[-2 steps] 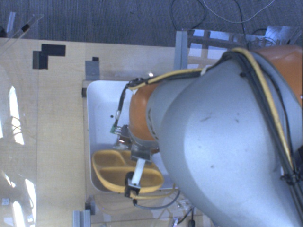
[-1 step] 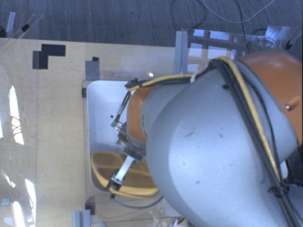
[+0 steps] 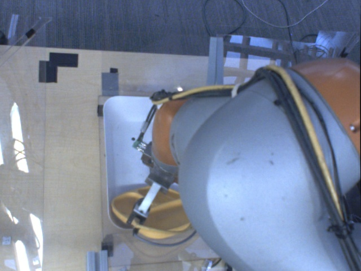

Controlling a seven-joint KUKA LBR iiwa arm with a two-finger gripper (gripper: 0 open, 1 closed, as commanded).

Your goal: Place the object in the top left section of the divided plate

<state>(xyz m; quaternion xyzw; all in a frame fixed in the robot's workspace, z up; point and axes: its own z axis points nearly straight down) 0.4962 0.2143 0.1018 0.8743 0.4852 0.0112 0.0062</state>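
Grey-and-white gripper [image 3: 137,214], its state something I cannot tell, hangs over the yellow divided plate [image 3: 127,206] at six o'clock in the white bin [image 3: 121,134], the wooden bench [image 3: 56,168] spreading toward nine o'clock and dark carpet [image 3: 141,16] with looping cables [image 3: 271,10] lying at twelve.

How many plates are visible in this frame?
1. A yellow plate lies at the near end of the left bin, with the gripper over it. The arm covers much of the bench, so others may be hidden.
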